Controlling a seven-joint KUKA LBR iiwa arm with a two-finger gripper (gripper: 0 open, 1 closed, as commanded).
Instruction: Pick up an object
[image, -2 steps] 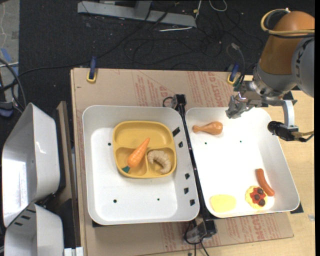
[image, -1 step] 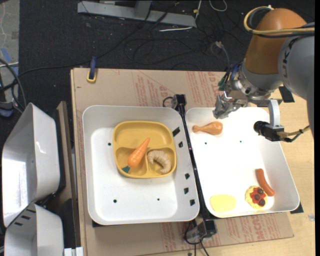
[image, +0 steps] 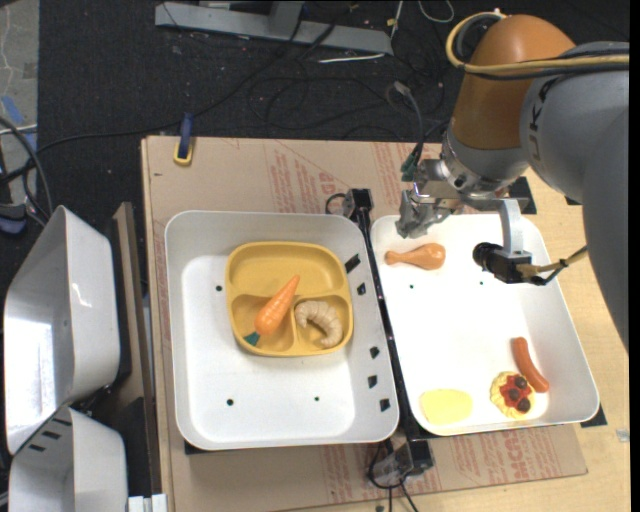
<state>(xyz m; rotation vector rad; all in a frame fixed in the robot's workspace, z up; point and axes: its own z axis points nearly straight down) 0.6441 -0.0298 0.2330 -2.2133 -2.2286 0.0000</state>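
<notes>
The yellow divided plate (image: 290, 298) in the left bin (image: 190, 330) holds a toy carrot (image: 278, 305) and shrimp (image: 321, 320); right of it, the right bin (image: 470, 330) holds a chicken drumstick (image: 418, 257) under the gripper (image: 415, 222), whose finger state I cannot tell; cardboard (image: 270, 170) underlies both bins.

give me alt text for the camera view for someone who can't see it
A grey robot arm reaches in from the right, its tool at the right bin's far left corner, just above a toy chicken drumstick. That bin also holds a sausage, small pizza and yellow disc. The left bin holds a yellow divided plate with a carrot and shrimp.
</notes>
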